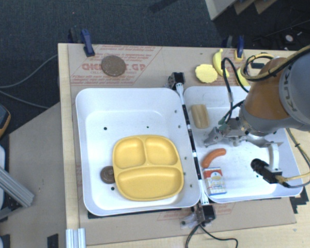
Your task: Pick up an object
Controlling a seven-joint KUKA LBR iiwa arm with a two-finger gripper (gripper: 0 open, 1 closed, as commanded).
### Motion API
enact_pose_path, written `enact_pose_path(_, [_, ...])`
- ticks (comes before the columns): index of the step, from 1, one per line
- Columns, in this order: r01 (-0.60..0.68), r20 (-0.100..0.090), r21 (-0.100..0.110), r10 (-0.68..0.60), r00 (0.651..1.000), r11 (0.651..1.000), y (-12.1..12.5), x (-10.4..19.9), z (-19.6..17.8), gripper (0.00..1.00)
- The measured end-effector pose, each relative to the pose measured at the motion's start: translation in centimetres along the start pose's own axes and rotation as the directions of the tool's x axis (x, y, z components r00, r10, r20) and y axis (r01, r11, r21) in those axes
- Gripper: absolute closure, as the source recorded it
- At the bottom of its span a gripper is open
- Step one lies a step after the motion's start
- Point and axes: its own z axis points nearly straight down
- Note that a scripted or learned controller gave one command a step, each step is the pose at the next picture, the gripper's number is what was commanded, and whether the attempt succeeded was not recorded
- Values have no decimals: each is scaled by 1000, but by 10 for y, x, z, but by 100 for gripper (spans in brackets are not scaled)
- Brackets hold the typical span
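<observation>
Gripper (225, 134): low over the right bin (241, 175), near its middle; whether it is wide or narrow cannot be told from this slant, and nothing is seen held in it.
Arm (268, 99): grey with an orange band, coming in from the view's right and ending at the gripper.
Orange sausage (214, 156): nearest thing to the gripper, just beside it toward the view's lower edge and slightly left; lies on the bin floor, apart from the gripper.
Tan block (199, 116): near the gripper, up and to the left of it, in the same bin.
Small red-and-white carton (215, 182): below the gripper in the view, beyond the sausage, same bin.
Yellow divided plate (147, 167): well left of the gripper, in the left bin (124, 110).
Brown round piece (108, 174): farther left of the gripper still, touching the plate's left rim.
Brown disc (112, 65): far up and left of the gripper, on the bench outside both bins.
Yellow pieces (206, 73): above the gripper in the view, on the bench past the bin's rim.
</observation>
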Motion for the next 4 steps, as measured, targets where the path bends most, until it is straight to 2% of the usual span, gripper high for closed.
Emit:
enact_pose_path(1, [0, -1, 5, 0, 1000, 1000, -29, 1, 10, 0])
enact_pose_path(2, [1, -1, 2, -1, 1000, 1000, -33, 0, 10, 0])
enact_pose_path(3, [3, 1, -2, -3, 1000, 1000, -23, 2, 10, 0])
enact_pose_path(4, [4, 4, -7, -4, 1000, 1000, 44, -22, 9, 0])
